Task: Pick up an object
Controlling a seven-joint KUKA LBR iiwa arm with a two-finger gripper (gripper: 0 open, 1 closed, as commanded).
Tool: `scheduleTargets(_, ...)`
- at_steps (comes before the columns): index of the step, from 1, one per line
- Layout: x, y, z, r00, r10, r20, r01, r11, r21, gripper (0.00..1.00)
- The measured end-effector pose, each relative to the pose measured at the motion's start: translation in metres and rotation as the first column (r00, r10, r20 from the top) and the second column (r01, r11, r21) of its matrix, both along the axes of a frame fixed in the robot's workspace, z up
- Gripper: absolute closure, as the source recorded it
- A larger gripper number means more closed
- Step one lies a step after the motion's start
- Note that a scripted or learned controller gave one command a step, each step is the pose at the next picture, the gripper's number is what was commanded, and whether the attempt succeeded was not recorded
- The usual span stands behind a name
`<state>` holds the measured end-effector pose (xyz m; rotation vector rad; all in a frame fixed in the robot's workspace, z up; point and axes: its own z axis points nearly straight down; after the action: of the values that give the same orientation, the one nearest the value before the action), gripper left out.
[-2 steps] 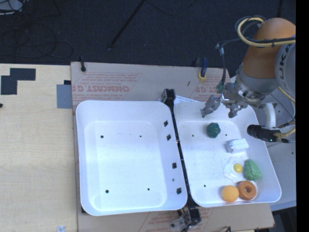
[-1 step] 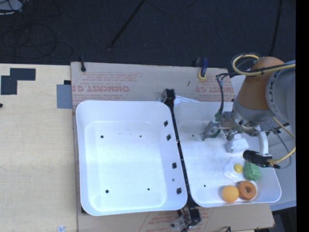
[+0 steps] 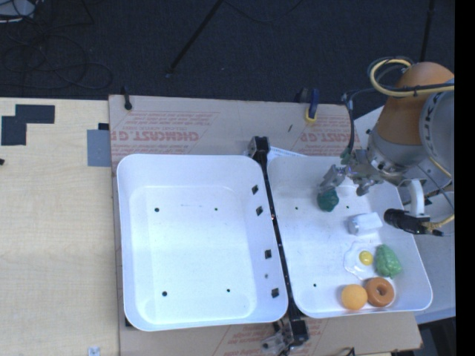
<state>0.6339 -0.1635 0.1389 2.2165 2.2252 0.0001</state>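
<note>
left bin [image 3: 133, 199]: open floor | right bin [image 3: 312, 302]: near-right corner crowded by orange ball [image 3: 354, 297], donut [image 3: 381, 292], fried egg [image 3: 360, 259]

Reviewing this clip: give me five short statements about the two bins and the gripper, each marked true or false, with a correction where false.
1. The orange ball lies in the left bin. False: it lies in the right bin.
2. A donut sits beside the orange ball. True.
3. The gripper is above the left bin. False: it is over the right bin.
4. A dark green object lies just below the gripper. True.
5. The fried egg lies apart from every other item. False: a green leafy piece lies right beside it.
</note>
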Motion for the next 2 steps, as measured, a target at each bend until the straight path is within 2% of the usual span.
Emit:
scheduleTargets(1,-0.007,-0.050,-0.032,1.000,-0.006,-0.005,0.006,1.000,-0.001,0.00)
scheduleTargets(2,-0.007,-0.050,-0.020,1.000,-0.006,-0.003,0.006,1.000,0.001,1.00)
